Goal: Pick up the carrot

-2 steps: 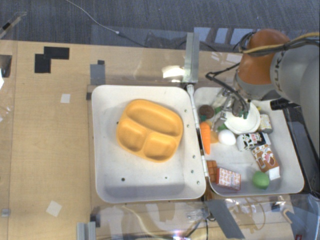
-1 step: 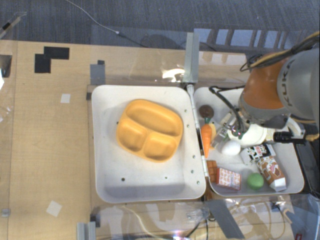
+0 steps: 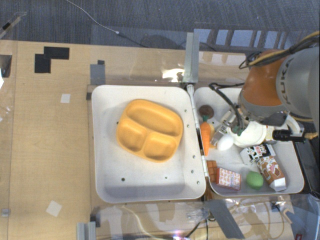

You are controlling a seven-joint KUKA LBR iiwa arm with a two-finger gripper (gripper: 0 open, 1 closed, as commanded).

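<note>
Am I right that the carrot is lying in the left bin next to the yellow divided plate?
Not quite: the camera view shows the carrot in the right bin, against its left wall. The yellow divided plate sits in the left bin.

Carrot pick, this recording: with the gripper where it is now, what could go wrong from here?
1. The carrot lies tight against the right bin's left wall, so a finger may strike the wall or find no room on that side.
2. A white egg-shaped item sits just right of the carrot; the gripper could close on it instead.
3. A dark round object lies near the carrot's top end and might get knocked.
</note>
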